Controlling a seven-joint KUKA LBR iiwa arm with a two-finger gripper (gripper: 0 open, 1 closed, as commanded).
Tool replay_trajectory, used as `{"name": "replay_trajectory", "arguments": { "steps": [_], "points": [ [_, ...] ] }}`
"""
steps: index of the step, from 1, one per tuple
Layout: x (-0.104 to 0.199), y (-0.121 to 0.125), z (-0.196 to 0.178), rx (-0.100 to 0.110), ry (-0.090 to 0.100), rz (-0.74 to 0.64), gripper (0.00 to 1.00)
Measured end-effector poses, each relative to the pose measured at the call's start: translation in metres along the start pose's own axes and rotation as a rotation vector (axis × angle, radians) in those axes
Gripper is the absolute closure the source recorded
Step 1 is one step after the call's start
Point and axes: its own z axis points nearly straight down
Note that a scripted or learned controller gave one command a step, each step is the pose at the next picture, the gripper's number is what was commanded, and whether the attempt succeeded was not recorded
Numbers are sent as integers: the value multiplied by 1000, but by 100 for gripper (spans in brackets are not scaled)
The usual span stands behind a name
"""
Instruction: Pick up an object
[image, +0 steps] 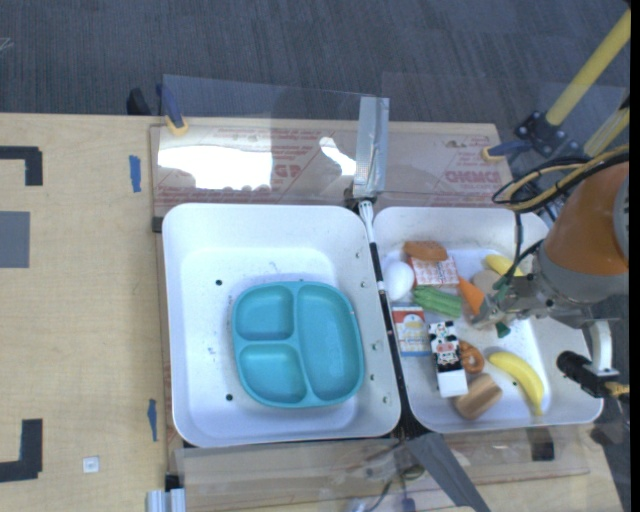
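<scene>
Robot arm reaching into the right of two white bins, its end effector low among small toy foods.

The bench (70, 300) carries both bins. The left bin (190, 250), well apart from the end effector (497, 312), holds a blue divided plate (297, 343), likely a drop spot. The right bin (570, 405) gathers the pickable items together, which suits a grab-anything task. The arm (590, 240) comes in from the right. Just beyond the end effector lie an orange carrot (470, 296) and a green vegetable (437, 299); nearer the viewer, a banana (524, 375), a cow-print carton (446, 347) and a brown cork-like piece (477, 398). Whether the end effector is clenched or released, I cannot tell; nothing looks lifted.
</scene>
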Motion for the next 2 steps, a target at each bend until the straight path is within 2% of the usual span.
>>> {"name": "replay_trajectory", "arguments": {
  "steps": [1, 2],
  "points": [
    [-3, 31, 5, 12, 2, 310, 100],
    [55, 24, -139, -1, 4, 339, 100]
  ]
}}
